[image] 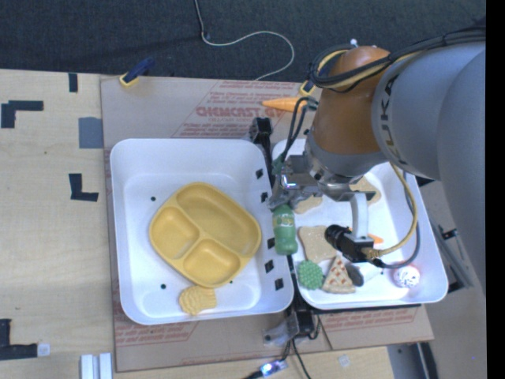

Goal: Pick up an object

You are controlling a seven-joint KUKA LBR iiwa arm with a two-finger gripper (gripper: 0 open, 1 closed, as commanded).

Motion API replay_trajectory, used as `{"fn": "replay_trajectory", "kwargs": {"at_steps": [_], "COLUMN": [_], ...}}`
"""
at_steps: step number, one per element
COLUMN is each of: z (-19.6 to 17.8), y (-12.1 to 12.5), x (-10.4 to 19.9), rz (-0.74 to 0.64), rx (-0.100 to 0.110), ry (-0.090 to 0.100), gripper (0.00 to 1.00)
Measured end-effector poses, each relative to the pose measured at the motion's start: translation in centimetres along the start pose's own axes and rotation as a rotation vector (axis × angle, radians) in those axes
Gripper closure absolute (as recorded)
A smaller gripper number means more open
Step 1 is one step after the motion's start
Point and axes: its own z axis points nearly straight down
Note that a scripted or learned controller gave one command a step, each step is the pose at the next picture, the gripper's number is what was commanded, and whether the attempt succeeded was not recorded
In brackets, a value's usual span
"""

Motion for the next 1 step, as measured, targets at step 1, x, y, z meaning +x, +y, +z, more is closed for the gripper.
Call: {"fn": "replay_trajectory", "kwargs": {"at_steps": [1], "z": [0.18], "y": [-2.73], "x": [3.87], "rz": [0.000], "rx": [-0.001], "ry": [0.000], "gripper": [1.00]}}
